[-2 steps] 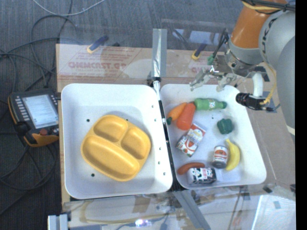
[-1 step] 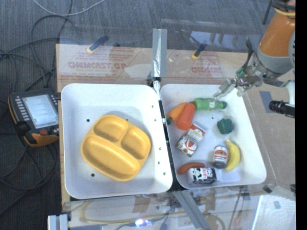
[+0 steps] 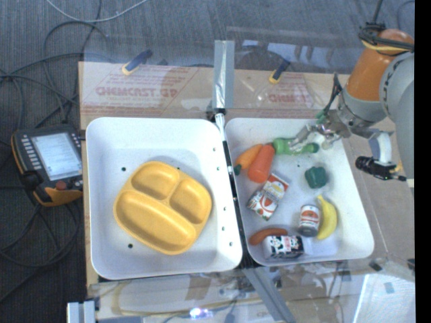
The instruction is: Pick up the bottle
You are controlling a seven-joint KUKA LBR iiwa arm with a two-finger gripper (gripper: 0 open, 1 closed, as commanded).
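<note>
Faded red lettering on the cardboard sheet [image 3: 161, 89] behind the 2 bins reads roughly "CHEMCAST", mirrored under glare and repeated more faintly on the right half. In the right bin [image 3: 357, 237] a small carton [image 3: 267, 196] carries a red and white label, a can [image 3: 309, 219] has a red and white wrapper, and a black and white carton [image 3: 285, 245] lies near the front wall; none of their print can be read. The green bottle [image 3: 293, 145] lies on its side near the back of the right bin, just right of the orange bottle [image 3: 261, 163] and the carrot [image 3: 246, 156]. The gripper [image 3: 315, 134] sits low over the green bottle's right end, close to or touching it, but the metal parts blur together there, so how it is set and whether it pinches the bottle cannot be told. The arm [image 3: 384, 73] is cut off by the frame's right side. Also in that bin are a dark green pepper [image 3: 316, 176], a banana [image 3: 327, 218] beside the can, and a sausage [image 3: 267, 235]. The left bin [image 3: 101, 180] holds a yellow divided tray [image 3: 163, 206] with 3 compartments. A teach pendant [image 3: 47, 163] lies on the floor at left, its screen lit but illegible.
</note>
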